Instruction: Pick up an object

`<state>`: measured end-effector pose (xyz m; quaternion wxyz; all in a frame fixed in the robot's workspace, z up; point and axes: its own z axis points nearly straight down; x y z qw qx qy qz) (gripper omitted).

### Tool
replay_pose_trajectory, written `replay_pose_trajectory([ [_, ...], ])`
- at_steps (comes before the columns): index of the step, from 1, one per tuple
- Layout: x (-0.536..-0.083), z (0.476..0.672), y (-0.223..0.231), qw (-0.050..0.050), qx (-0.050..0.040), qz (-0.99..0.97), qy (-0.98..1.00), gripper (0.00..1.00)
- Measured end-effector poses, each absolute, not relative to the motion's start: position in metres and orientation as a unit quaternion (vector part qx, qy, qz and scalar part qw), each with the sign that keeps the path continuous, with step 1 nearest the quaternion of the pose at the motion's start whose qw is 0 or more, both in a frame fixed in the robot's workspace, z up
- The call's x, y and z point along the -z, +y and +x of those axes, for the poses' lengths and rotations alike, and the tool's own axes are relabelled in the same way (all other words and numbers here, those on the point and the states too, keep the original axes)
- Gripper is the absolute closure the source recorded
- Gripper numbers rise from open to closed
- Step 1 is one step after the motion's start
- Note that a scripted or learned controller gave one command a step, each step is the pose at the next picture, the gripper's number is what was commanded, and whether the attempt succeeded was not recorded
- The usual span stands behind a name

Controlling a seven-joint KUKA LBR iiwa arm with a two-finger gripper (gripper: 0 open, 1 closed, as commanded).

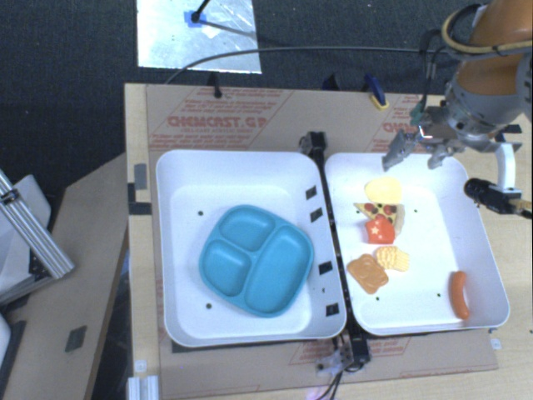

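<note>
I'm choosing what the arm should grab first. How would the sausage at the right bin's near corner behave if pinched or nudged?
The sausage looks like a smooth, rounded toy cylinder lying on its side, so it would probably roll if nudged across its length. Its glossy curved surface may slip from the fingers unless pinched across the middle. It seems small and likely light, lying apart from the other toy food, near the bin wall.

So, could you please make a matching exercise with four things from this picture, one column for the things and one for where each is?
Things:
1. blue divided plate
2. sausage
3. gripper
4. yellow round piece

Places:
a. above the far edge of the right bin
b. near right corner of the right bin
c. in the left bin
d. far part of the right bin, just beyond the red piece

Pairs: 1-c, 2-b, 3-a, 4-d
</note>
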<state>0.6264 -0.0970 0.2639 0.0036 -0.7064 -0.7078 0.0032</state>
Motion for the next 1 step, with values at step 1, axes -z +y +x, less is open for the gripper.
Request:
replay_pose_trajectory([
  [1, -0.2708, 0.6284, -0.0968, -0.001, 0.0005, -0.706, -0.708, 0.00],
])
